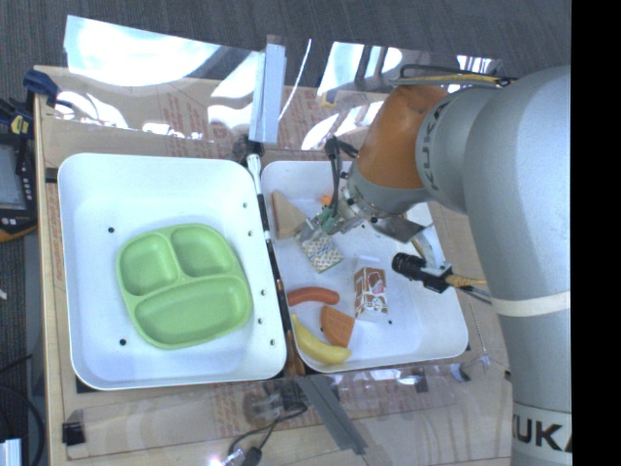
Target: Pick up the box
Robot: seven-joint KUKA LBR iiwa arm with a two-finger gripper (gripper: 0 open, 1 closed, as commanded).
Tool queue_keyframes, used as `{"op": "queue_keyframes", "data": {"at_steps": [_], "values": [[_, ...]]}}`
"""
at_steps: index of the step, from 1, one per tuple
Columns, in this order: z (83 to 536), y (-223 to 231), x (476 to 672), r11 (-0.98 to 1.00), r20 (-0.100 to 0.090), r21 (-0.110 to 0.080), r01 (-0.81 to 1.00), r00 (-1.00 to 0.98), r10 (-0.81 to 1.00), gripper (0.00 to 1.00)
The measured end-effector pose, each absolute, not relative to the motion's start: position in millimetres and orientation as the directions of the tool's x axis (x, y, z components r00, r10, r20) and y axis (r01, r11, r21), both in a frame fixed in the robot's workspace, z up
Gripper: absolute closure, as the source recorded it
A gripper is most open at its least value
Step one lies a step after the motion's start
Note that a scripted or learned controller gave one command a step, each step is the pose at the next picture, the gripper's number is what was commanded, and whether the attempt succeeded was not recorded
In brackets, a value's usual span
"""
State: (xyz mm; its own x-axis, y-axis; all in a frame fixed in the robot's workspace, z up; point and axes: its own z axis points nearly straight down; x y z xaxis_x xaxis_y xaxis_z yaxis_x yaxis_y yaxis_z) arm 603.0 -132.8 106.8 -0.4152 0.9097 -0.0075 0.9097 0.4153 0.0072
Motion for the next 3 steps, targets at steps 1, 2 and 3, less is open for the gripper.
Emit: {"op": "queue_keyframes", "data": {"at_steps": [1,2,3], "values": [[192.9,-117.8,636.9,0.933,-0.003,0.0,0.361,-0.933,0.361,1.0],[192.8,-118.3,636.8,0.932,-0.003,-0.001,0.361,-0.932,0.361,0.0],[92.4,-141.0,613.8,0.735,-0.001,0.0,0.678,-0.735,0.678,0.0]]}}
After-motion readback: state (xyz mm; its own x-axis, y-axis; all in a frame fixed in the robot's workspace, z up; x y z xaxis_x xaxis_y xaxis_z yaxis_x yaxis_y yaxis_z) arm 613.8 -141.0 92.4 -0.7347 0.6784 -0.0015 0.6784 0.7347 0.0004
